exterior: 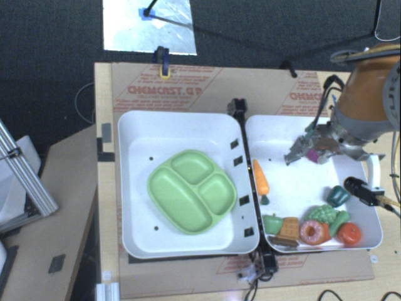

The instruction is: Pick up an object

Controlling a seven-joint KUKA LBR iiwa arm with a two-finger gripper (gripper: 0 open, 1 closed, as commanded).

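Lying against the right bin's (pixel 376 231) left wall, a small orange carrot (pixel 260 179) with a green tip points lengthwise, while one pink doughnut (pixel 312 232), one red tomato (pixel 350 232), one cracker (pixel 289 229) and one broccoli (pixel 326 215) crowd the near edge. One green divided plate (pixel 191 191) sits in the left bin (pixel 135 168). Hovering over the right bin's far end, the claw (pixel 305 152) is too blurred to tell how far open or whether it holds anything.

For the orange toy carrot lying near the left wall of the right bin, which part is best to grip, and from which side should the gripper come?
Grip the orange toy carrot at its thick middle, coming straight down from above. It lies flat and apart from the other toys, its length running along the right bin's left wall, so the fingers should probably close across its narrow width. The gripper hovers further back.
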